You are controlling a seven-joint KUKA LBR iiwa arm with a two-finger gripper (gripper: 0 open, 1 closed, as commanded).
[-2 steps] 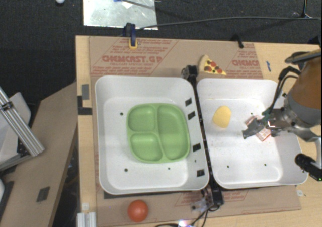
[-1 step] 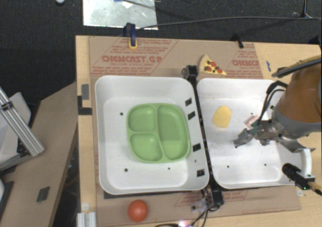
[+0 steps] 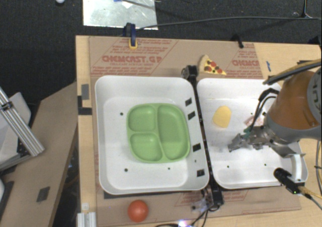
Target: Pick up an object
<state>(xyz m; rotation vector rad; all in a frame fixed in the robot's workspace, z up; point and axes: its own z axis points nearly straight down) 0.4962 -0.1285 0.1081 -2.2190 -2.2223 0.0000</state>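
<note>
Two white bins sit side by side. At nine o'clock, the left bin (image 3: 108,120) carries a green divided plate (image 3: 158,133); a red ball (image 3: 138,210) lies on the bench at six o'clock. A pizza-slice toy (image 3: 212,66) rests at twelve o'clock, beyond the bins. In the right bin (image 3: 236,173), a yellow object (image 3: 222,116) lies near the gripper (image 3: 236,144), at its eleven o'clock. Whether the gripper is wide or narrow I cannot tell. The approach step seems in hand; next, centre over the yellow object and descend.
</note>
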